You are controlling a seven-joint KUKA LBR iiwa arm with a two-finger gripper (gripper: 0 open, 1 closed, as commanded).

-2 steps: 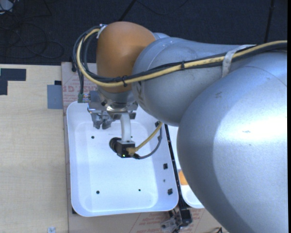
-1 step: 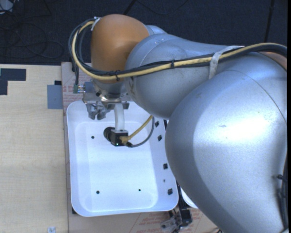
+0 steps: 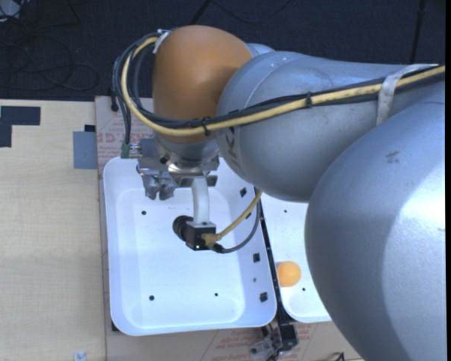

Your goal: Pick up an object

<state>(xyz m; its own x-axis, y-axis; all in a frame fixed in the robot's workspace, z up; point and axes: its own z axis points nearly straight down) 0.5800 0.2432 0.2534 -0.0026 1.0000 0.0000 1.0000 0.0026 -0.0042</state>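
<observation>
My gripper [image 3: 158,189] sits well apart from the orange ball [image 3: 289,274]; its aperture I cannot tell. Recommend centring above the ball before descending.

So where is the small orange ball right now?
In the camera view, the small orange ball lies in the right white bin, close to its left wall, beside the grey arm; the gripper is over the left white bin.

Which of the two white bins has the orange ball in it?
The bin on the view's right holds the orange ball, close to its left wall. The gripper hangs over the other bin, on the view's left.
</observation>
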